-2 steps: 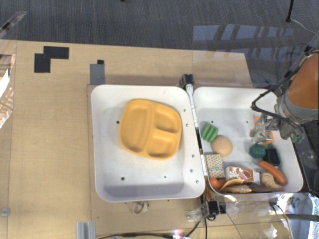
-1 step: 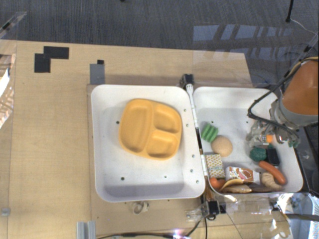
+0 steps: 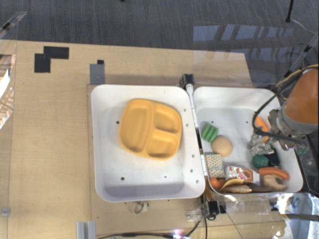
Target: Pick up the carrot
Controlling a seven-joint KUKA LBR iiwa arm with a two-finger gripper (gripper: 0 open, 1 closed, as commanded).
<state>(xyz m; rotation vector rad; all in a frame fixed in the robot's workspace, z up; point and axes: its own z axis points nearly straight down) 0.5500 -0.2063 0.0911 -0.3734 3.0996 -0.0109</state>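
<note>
Orange plastic carrot (image 3: 261,124) lies at the right bin's (image 3: 234,107) far right edge, beneath the hand (image 3: 260,142). Likely light, rigid, slick; grasp mid-body. Hand's state: cannot tell.

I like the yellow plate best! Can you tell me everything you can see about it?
The yellow plate is a rounded-square tray that looks like smooth plastic, in one mustard-yellow colour. Raised ridges split it into three compartments: one long one on the camera view's left and two smaller ones on its right. No food shows in any of them. It lies flat, turned a little askew, near the middle of the left bin, touching only the bin's white floor.
</note>
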